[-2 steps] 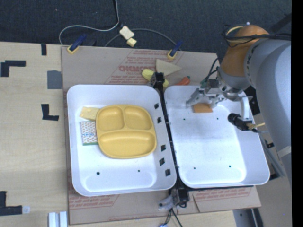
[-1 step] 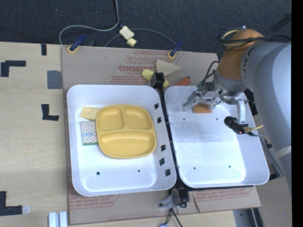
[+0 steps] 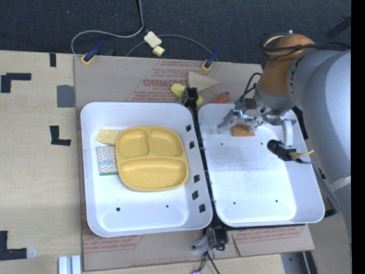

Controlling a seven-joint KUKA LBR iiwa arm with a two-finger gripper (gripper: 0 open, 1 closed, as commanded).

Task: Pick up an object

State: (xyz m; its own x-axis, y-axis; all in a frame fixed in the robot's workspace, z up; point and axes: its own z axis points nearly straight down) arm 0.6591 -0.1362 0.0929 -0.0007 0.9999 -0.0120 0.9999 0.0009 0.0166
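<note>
The gripper [image 3: 244, 117] is seen low over the upper part of the right bin [image 3: 256, 204], close to the far wall. How far it is open cannot be told, and nothing is clearly seen clamped in it. A small orange block [image 3: 243, 131] lies on the bin floor directly below and just toward the near side of the gripper, touching it or almost so. The block's long axis appears to run left to right across the bin. The coming move is judged to turn on that short drop onto the block. In the left bin [image 3: 142, 218] a yellow divided plate [image 3: 151, 158] is found, with a small card [image 3: 106, 159] at its left edge, well apart from the gripper.
</note>
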